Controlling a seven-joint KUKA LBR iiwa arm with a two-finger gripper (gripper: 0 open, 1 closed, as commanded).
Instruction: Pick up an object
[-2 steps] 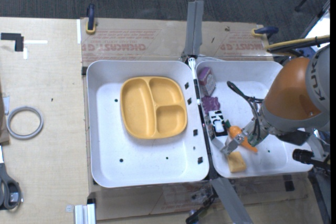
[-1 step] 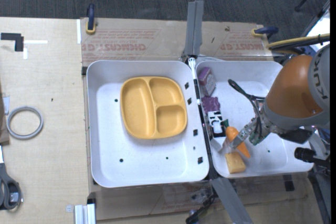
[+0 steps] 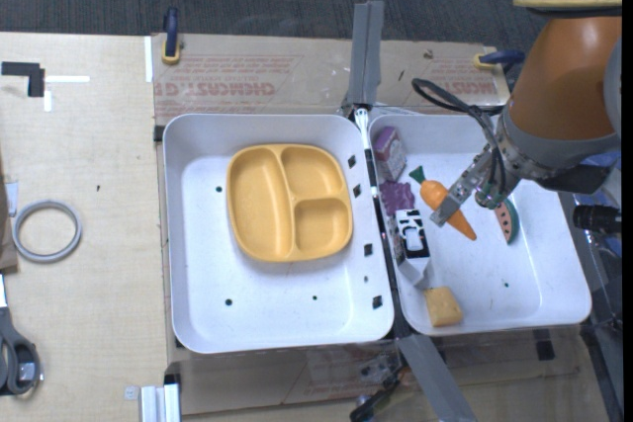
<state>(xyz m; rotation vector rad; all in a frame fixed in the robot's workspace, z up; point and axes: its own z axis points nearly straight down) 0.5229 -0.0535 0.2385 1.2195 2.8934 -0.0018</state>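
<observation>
The pincer [image 3: 463, 198] hangs over the right bin [image 3: 554, 296], just above the carrot [image 3: 447, 210]. I cannot tell its state.

Robot lab — plywood bench [image 3: 79, 143], two white bins [image 3: 188, 242], tape roll [image 3: 45, 230], clamps [image 3: 171, 37], grey carpet.

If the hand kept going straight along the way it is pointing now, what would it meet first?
Most likely the toy carrot: the hand slants down toward the right bin, and its tip appears right over the carrot's middle. Depth is hard to judge from one slanted view, so contact or a small gap cannot be told.
</observation>
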